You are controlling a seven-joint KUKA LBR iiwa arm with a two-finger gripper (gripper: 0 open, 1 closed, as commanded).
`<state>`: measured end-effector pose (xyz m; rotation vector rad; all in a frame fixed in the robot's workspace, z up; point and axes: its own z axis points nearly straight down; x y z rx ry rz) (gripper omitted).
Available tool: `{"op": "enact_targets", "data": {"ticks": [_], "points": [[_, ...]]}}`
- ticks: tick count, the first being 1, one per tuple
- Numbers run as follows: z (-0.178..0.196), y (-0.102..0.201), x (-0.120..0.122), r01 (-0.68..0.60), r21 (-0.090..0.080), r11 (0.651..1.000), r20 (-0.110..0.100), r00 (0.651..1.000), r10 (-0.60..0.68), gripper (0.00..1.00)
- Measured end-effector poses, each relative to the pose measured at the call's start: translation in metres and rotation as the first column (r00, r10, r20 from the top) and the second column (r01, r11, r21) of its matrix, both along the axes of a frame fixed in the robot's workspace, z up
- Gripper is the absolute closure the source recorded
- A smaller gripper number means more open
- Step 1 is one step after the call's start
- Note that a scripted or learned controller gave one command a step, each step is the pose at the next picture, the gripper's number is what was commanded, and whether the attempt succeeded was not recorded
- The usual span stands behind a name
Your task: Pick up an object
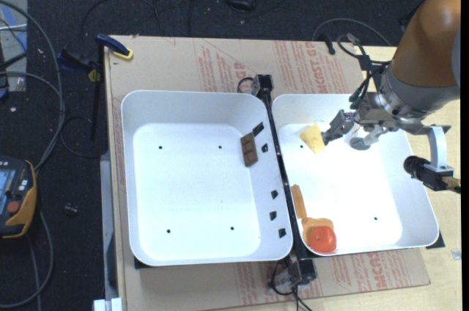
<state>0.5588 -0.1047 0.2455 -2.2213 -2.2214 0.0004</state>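
The gripper (343, 127) hangs over the far part of the right bin (410, 225), its dark fingers pointing left toward a yellow block (313, 138); the tips sit just beside the block's right edge, and whether they are parted or closed cannot be told from this angle. Nothing is visibly caught between them.

After that opening, the scene from largest to smallest. The bench (183, 64) is a tan board with red lettering, set on dark floor. On it lie two shallow white bins side by side, touching along a black divider. The left bin (146, 185) holds a small brown bar (250, 151) near its right wall, its long axis running roughly far to near, tilted slightly.

The arm (432, 45) enters from the right, its orange band high at the far right, the grey wrist below it bent down and leftward toward the bin.

In the right bin, a red ball (321, 237) with an orange handle-like piece (298, 201) lies at the near left corner; the orange piece's long axis runs far to near along the left wall. The yellow block rests on the bin floor near the far left corner, a small wedge-like shape whose longer side slants from far left to near right.
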Motion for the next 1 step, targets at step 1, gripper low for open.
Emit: {"op": "enact_targets", "data": {"ticks": [1], "points": [[0.0541,0.033,0.0109,0.055,0.0,0.998,0.005,0.998,-0.055,0.0]]}}
